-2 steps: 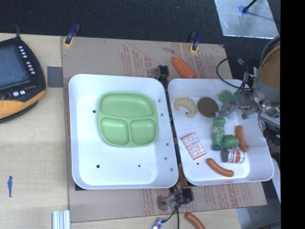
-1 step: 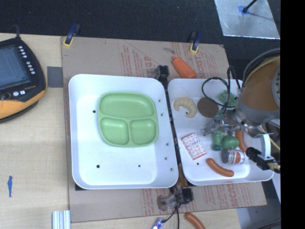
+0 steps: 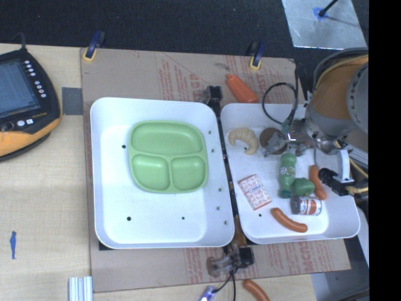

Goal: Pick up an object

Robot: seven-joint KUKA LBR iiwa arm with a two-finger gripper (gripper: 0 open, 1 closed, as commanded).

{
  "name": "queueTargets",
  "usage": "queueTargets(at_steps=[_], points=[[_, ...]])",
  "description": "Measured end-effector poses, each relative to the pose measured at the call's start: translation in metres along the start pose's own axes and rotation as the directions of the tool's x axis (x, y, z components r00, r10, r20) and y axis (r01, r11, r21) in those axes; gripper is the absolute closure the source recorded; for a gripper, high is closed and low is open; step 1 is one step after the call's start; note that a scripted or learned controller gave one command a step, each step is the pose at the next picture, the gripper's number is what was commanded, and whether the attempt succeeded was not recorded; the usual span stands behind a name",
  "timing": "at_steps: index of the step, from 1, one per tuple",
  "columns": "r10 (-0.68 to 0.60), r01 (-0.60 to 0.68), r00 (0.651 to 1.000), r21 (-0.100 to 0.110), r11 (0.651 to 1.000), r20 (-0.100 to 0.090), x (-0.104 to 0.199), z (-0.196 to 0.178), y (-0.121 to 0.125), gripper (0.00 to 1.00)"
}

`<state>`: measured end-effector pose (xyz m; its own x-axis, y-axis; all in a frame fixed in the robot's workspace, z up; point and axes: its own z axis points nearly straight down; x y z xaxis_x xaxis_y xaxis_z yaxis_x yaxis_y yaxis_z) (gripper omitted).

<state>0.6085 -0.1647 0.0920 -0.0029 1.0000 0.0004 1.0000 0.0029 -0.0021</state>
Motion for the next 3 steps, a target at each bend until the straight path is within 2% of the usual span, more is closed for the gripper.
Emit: queueTargets(at_steps=[1,3], points=[[-0.001,0.001,1.000,0.001,1.000,-0.001,0.009,0.000,0.048,0.00],[-0.001,0.001,1.000,0.005,1.000,-0.002,0.037,0.000,0.047,0.00]])
